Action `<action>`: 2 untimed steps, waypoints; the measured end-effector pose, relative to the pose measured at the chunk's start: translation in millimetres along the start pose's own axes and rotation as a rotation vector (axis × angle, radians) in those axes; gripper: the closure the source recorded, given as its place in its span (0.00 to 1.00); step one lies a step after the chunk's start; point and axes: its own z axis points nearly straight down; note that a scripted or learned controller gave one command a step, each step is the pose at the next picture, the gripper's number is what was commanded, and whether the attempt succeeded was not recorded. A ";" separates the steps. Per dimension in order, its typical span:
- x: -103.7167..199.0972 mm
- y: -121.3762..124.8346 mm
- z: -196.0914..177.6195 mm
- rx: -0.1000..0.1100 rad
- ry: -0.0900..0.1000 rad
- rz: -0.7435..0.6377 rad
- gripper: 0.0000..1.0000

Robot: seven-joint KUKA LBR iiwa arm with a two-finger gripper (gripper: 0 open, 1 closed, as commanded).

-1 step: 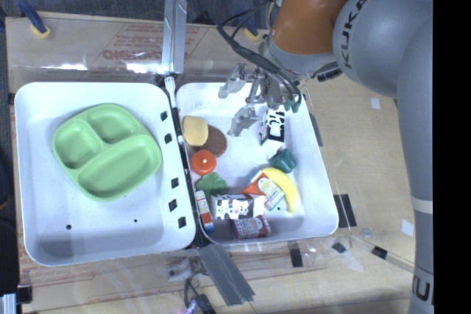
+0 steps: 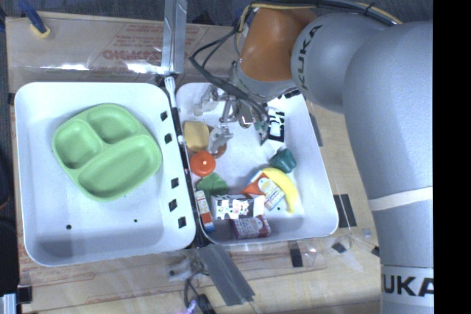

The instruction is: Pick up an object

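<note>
Tool: your tool (image 2: 229, 116) hangs low in the upper left part of the right bin (image 2: 313, 158), metal fingers pointing down just above the clutter; you cannot tell from here if they are wide or narrow, and nothing is seen between them.
Arm: your grey arm (image 2: 368, 84) comes in from the right, orange band (image 2: 268, 44) above the wrist, black cables looping beside it.
Nearest things: yellow block (image 2: 196, 134) just left of the tool, orange round piece (image 2: 202, 162) right below that block.
Other pickables: banana (image 2: 283, 186) lower right of the bin, dark green piece (image 2: 282, 159) just above it, green leafy piece (image 2: 212, 183) near the centre, printed packets (image 2: 235, 208) along the front wall.
Left bin: left bin (image 2: 44, 232) holds a green divided plate (image 2: 107, 150), lying flat.
Table: both bins sit side by side on your table (image 2: 81, 40), touching along the middle divider.
</note>
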 end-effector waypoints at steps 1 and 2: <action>6.6 -76.0 -0.8 0.003 -0.001 -0.049 0.00; 4.2 -73.9 -12.9 0.004 -0.006 -0.055 1.00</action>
